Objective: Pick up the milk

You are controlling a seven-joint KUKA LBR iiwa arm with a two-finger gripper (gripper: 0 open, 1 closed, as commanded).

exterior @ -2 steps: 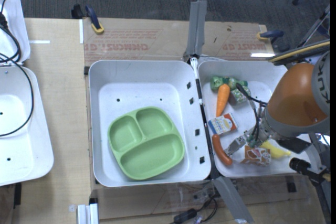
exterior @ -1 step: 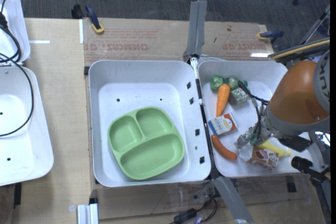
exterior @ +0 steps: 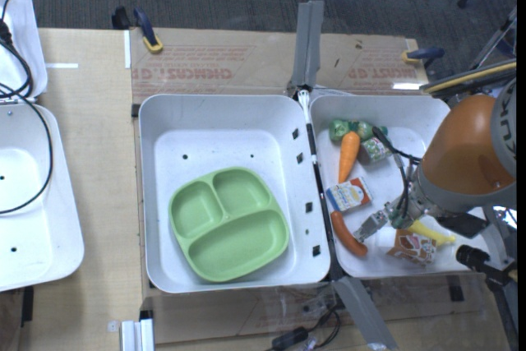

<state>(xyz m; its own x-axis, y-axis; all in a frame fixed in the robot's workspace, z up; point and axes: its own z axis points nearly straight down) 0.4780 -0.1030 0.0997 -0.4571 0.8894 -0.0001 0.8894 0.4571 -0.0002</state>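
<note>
Claw (exterior: 371, 223): over right bin (exterior: 427, 104), just beside milk (exterior: 346, 196); grip state cannot be told. Milk: 1 small carton, lying flat between carrot (exterior: 348, 155) and sausage (exterior: 348, 234). Likely light, crushable; grip across narrow sides.

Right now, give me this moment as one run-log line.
task: pick up milk | milk carton: lying in right bin, not gripped | gripper: low beside carton, above sausage | green tray: left bin

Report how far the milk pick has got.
Done: the arm has reached into the right bin, with the gripper low beside the milk carton. In hand: nothing visibly gripped; the carton lies on the bin floor between the carrot and the sausage. Left: grasp and lift.
</note>
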